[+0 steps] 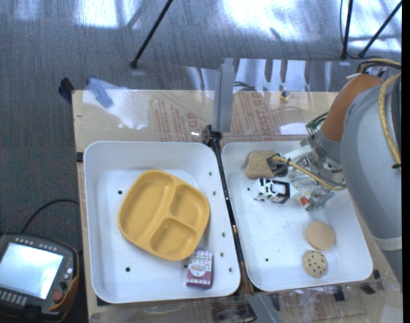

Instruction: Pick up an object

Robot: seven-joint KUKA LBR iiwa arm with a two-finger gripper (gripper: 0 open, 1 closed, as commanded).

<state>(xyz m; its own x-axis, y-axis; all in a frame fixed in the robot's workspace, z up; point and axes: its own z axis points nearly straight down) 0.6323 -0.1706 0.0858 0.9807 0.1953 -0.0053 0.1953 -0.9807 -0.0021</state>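
My gripper [295, 175] hangs low over the back of the right bin [285, 274], reaching in from the right. Just left of it lies a tan slice of toast [260, 163], and a small black-and-white object [272, 190] lies right below its tip. I cannot tell whether it touches either one. A plain tan round biscuit [320, 235] and a chocolate-chip cookie [315, 264] lie toward the bin's front right, apart from the gripper.
The left bin [104, 261] holds a yellow divided plate [164, 213] and a small red box [200, 269] at its front right. The grey arm [373, 160] covers the right bin's right side. A pendant screen [29, 269] lies on the floor at front left.
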